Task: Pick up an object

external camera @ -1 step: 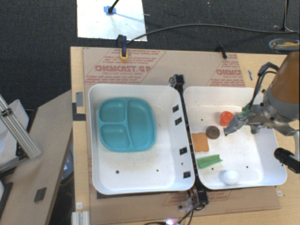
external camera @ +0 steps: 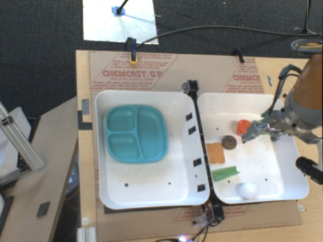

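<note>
Left shallow white plastic bin (external camera: 146, 190), frame centre-left: holds one teal plastic divided plate (external camera: 136, 134), three compartments, lying flat in the bin's upper-left part.

Row of small black clips (external camera: 194, 130) along the seam where the two bins meet.

Brown cardboard sheet with red printed lettering (external camera: 151, 69) lies under both bins on the light wooden desk (external camera: 83, 84).

Blue-and-yellow clamp (external camera: 131, 51) at the cardboard's top edge, upper centre-left.

White paper square (external camera: 101, 14) on dark carpet floor (external camera: 40, 34), top of frame, carrying a small blue mark (external camera: 119, 11).

Black cable (external camera: 212, 29) runs across the upper right.

Aluminium extrusion bar (external camera: 19, 140) at the left edge, tilted.
</note>
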Action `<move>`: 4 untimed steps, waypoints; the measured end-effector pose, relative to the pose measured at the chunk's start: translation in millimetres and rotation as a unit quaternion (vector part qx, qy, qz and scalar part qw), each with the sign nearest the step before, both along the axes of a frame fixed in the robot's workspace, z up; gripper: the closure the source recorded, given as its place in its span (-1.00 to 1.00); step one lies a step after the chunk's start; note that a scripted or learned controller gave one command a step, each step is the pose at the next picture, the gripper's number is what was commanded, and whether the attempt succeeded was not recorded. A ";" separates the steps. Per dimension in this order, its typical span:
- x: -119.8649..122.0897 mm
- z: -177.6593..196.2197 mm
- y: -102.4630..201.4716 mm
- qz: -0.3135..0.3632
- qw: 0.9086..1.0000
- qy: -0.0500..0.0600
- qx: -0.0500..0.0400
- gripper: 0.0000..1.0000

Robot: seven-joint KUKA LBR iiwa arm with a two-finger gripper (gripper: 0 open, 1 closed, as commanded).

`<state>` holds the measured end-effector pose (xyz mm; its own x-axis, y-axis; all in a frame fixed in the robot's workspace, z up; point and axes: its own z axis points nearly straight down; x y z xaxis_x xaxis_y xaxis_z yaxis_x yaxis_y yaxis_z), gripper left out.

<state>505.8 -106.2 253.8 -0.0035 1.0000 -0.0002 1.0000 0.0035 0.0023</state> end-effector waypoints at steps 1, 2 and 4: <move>4.0 -44.9 7.6 -0.001 1.000 0.002 0.001 -1.00; -1.3 -103.3 11.7 -0.001 1.000 0.002 0.001 -1.00; 7.3 -136.2 10.4 -0.001 1.000 0.000 0.000 1.00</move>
<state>513.1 -95.8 117.7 -0.0008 1.0000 0.0005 1.0000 0.0008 0.0015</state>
